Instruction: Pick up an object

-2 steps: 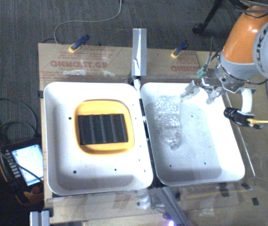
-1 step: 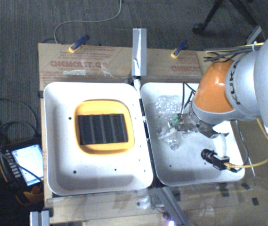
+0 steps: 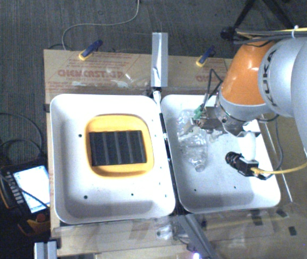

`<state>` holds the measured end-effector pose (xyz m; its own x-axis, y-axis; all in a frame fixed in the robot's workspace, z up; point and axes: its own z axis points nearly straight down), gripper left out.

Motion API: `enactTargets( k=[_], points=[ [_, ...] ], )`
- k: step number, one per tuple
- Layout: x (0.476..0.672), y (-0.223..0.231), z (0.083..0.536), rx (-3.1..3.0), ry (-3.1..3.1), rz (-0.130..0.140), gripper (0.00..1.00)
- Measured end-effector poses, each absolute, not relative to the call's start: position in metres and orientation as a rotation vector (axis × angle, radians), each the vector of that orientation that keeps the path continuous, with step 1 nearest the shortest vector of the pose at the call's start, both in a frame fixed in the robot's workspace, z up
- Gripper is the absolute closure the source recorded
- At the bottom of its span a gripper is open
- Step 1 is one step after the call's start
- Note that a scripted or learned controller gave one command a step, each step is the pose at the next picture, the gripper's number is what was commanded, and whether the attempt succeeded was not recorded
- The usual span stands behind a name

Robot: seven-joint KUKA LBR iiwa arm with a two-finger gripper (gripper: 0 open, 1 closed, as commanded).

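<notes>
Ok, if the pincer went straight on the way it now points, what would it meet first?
Probably the crumpled clear plastic item in the right bin; the pincer hangs over its upper end. Depth is unclear from above, so it could pass beside it and reach the bin floor.

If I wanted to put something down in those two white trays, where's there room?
Left bin: a bare strip along the near edge, below the yellow tray. Right bin: bare across its near part, below the crumpled clear plastic. Its far half is crowded by the plastic and the arm over it.
</notes>
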<state>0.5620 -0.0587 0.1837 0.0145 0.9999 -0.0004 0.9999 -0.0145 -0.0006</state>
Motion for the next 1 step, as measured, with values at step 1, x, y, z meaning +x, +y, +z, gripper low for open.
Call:
enactTargets(
  k=[1],
  points=[
    [0.5588,-0.1094,0.0952,-2.229,-2.22,-0.006,0.0]
  ],
)
